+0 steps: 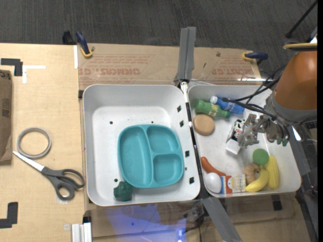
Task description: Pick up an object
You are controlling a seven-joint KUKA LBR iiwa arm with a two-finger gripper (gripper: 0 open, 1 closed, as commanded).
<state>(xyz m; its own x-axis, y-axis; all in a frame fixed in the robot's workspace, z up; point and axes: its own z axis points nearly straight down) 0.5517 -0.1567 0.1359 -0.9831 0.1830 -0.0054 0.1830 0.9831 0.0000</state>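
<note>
My gripper [248,131] hangs over the middle of the right bin [290,185], reaching in from the arm at the right edge. A small white item [232,147] lies just below and left of it. Around it in that bin lie a tan round bun [204,124], a green bottle [212,109], a blue bottle [229,105], a green ball [260,156], a yellow corn cob [273,171], a banana [256,182], a red sausage [208,164], a white egg [213,182] and a small carton [233,183]. Nothing visibly sits in the gripper.
The left bin [96,135] holds a teal divided plate [150,156] and a dark green lump [122,191] at its front. On the wooden bench to the left lie scissors [55,175] and a tape roll [34,142]. Cables run from the arm above the right bin.
</note>
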